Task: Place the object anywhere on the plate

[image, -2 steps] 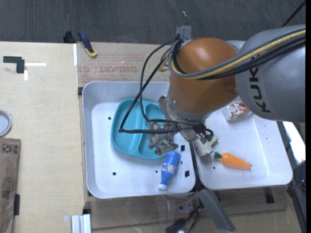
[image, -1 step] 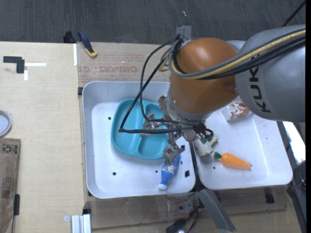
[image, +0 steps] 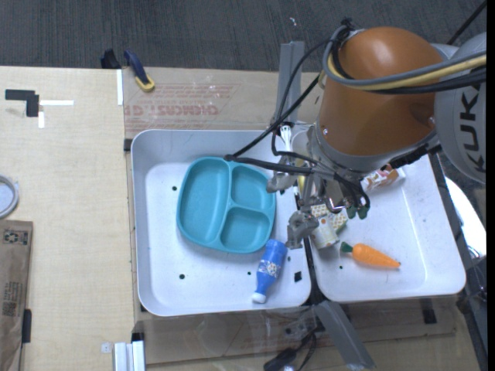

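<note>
The gripper [image: 313,221] hangs over the bins' shared edge; whether its fingers are wide or narrow, I cannot tell. Plate [image: 227,205] left, bottle [image: 268,270] near it, carrot [image: 371,256] right.

On my bench [image: 69,161], a blue bottle [image: 267,270] with a white cap lies tilted near the front edge of the left bin [image: 138,230], cap toward the front right corner, and an orange carrot [image: 373,256] lies toward the front of the right bin [image: 433,238], with a small red-and-white packet [image: 384,178] near its back edge. Beyond the bins, a blue and yellow clamp [image: 138,69] sits at the bench's back edge, a black bracket [image: 23,99] near the back left corner, and a tape roll [image: 5,197] and brown paper bag [image: 14,273] along the left edge.
</note>
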Tool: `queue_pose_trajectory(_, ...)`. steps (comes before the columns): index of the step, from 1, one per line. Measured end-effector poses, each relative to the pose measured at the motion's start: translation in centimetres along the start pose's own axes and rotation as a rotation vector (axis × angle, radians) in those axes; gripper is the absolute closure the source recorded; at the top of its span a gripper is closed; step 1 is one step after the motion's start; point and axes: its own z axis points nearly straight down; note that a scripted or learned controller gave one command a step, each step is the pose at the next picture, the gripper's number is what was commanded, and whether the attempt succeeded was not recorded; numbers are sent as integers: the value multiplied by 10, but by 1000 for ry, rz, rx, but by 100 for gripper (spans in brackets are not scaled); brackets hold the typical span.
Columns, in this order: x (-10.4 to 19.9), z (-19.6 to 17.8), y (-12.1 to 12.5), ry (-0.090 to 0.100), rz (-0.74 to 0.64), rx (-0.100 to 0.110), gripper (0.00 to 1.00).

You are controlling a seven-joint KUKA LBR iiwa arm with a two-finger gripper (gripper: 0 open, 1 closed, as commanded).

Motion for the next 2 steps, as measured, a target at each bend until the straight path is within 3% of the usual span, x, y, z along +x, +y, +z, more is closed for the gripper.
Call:
queue_pose_trajectory(1,-11,74,15,4,-80,0,0)
queue_pose_trajectory(2,-35,158,8,6,-13,0,0)
